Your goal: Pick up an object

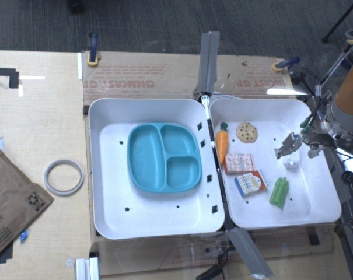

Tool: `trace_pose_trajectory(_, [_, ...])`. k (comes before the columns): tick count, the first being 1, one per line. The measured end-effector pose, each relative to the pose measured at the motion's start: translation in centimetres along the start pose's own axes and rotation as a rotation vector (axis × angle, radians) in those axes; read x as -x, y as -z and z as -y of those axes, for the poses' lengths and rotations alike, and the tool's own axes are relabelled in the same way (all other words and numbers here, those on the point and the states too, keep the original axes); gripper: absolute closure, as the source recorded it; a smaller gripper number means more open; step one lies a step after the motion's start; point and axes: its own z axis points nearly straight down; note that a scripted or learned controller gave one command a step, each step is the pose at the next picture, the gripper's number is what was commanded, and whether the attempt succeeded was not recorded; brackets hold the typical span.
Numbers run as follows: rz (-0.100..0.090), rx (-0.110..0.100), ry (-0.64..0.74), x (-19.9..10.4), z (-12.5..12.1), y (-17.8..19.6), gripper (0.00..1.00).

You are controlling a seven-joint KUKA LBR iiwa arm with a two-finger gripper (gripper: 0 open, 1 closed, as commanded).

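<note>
The right bin [322,214] holds an orange carrot [222,145] along its left wall and a round cookie [246,132] near the back. A red and white box [238,163], a blue and yellow box [250,183] and a green object [279,192] lie toward the front. My gripper [299,150] hangs over the right half of this bin, to the right of the cookie and above the green object. Its fingers stand apart, open, with nothing between them. A small pale object [291,165] lies just below the gripper.
The left bin [106,214] holds a teal divided plate [164,157]. A roll of tape [63,176] and a brown cardboard box [10,206] rest on the bench at left. Clamps and a grey divider post [209,63] stand behind the bins.
</note>
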Motion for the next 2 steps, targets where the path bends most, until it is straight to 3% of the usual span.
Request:
trace_pose_trajectory(1, [0.0, 0.002, 0.115, 3.27, 1.75, -12.8, 0.0])
trace_pose_trajectory(2, [0.0, 0.002, 0.112, 3.29, 1.73, -11.95, 1.0])
